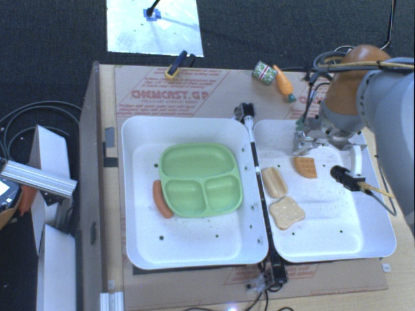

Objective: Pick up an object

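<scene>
The grey arm's jaws hang at twelve o'clock above the small orange waffle-shaped cracker (305, 167), spread or pinched I cannot tell, and might slip off its flat top.

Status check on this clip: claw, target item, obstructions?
Claw low in right white bin, over orange waffle-textured cracker. Nothing seen gripped. Tan hot-dog bun and tan bread slice lie apart, nearby. Green divided plate in left bin.

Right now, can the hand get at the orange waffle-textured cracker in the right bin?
Probably yes. The hand hangs just above the orange waffle-textured cracker in the right white bin; nothing lies over it, and the tan bread roll sits apart to its left.
</scene>
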